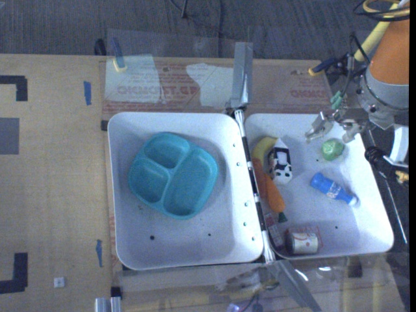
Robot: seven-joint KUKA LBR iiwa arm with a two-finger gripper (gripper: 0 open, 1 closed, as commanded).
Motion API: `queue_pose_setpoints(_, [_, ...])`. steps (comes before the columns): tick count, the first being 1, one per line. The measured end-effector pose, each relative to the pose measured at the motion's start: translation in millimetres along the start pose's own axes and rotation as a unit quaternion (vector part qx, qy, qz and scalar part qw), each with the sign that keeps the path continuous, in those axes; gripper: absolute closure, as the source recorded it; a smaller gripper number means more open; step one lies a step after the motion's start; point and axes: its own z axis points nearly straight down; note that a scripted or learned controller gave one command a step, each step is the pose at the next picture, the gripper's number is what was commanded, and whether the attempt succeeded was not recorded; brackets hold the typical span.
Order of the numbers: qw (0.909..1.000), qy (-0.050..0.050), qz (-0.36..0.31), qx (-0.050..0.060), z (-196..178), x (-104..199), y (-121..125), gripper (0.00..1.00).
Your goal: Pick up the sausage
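Hanging over the far right corner of the right bin (380,236), the end effector (333,127) sits above and just beside a green ball (333,149), its two fingers spread apart with nothing between them. That open, empty stance suits a grasp not yet begun. The arm (390,64) comes in from the right edge of the tabletop (52,174), orange band uppermost, wrist tipped down toward the bin floor.

The sausage (269,187), an orange-brown stick, lies along the left wall of the right bin, running from the middle toward the near edge. It touches a black and white toy cow (280,162) and sits just beside a yellow banana (262,149) at its far end. Being pressed close to the wall probably leaves little room for a finger on that side, so a grip across its width looks awkward.

A blue bottle (333,189) rests near the bin's middle right, and a small can (303,241) lies by the near edge. The left bin (123,129) carries a blue divided plate (173,174). The end effector is well apart from the sausage and must cross the bin.
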Motion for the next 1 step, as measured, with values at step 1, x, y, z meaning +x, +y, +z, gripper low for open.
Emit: queue_pose_setpoints(1, [0.9924,0.0,0.123,-0.001,165.9,-13.2,-68.1,0.0])
